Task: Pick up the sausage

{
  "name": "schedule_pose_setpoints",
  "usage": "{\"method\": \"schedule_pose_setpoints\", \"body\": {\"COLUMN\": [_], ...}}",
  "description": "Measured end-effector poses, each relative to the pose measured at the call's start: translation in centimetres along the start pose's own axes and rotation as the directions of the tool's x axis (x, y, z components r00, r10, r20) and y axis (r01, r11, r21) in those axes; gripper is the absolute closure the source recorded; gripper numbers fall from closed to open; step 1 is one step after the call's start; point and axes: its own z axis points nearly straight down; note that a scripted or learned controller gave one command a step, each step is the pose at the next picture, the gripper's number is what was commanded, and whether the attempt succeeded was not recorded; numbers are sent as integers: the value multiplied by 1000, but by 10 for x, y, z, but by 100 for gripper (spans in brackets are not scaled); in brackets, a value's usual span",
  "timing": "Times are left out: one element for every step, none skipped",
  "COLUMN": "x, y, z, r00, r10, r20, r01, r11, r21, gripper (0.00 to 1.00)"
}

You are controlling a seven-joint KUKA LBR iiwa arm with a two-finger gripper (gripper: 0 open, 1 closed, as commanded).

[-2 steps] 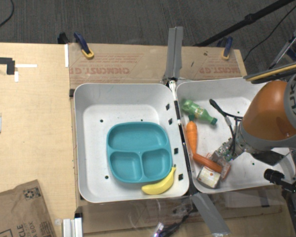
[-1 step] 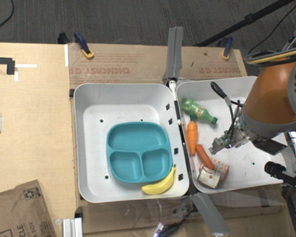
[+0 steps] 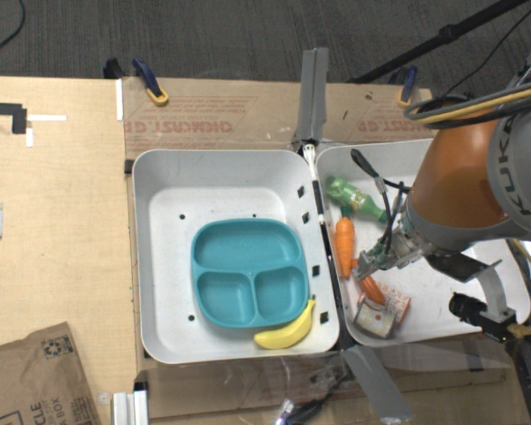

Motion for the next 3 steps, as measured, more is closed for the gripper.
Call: {"method": "schedule_pose_setpoints", "body": {"x": [10, -32, -7], "y": [4, -14, 12], "z": [0, 0, 0], "r00": [995, 928, 932], "r10": [98, 373, 361], "r20": [1, 1, 1], "r01": [-98, -373, -361], "r11": [995, 928, 932], "r21": [-2, 1, 0], "gripper": [0, 0, 0]}}
